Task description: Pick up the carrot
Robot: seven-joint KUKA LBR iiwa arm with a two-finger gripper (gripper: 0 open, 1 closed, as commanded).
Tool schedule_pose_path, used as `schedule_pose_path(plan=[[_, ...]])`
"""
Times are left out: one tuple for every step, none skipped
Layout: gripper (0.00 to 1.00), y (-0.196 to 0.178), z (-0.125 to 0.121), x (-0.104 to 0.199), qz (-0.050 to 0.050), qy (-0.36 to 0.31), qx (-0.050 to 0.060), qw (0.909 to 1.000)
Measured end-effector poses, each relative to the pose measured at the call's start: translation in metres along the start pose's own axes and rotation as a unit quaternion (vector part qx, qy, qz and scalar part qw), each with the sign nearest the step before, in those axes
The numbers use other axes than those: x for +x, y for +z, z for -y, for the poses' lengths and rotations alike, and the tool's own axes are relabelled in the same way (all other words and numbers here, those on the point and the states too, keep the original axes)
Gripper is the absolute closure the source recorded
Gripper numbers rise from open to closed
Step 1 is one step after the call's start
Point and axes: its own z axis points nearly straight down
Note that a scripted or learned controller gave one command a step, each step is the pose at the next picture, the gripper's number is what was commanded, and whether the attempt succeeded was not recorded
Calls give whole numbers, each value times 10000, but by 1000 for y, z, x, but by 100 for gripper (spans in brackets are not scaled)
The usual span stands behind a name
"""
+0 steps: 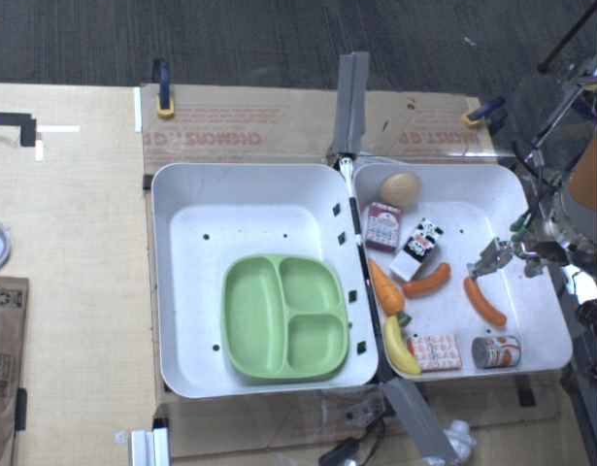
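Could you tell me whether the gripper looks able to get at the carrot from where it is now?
Probably yes: the carrot lies uncovered by the right bin's left wall, though a sausage sits between it and the gripper.

Arm: enters from the right edge of the camera view; only its end portion is seen, partly cut off by the frame.
Orange band: a patch of orange shows at the far right, above and to the right of the jaws.
Wrist: dark hardware and cabling sit just right of the jaws, detail blurred.
Gripper [492, 257]: extended leftward from the wrist, tilted down to the left.
Jaws: pale metallic tips point down-left; nothing is visible between them; their spacing cannot be made out.
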Motion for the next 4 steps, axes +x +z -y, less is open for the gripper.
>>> schedule_pose_path(plan=[[0, 101, -5, 65, -1, -299, 4, 9996], [0, 104, -25, 52, 0, 483, -7, 9988], [100, 96, -24, 51, 0, 502, 5, 9987], [100, 78, -41, 30, 7, -969, -15, 9953]])
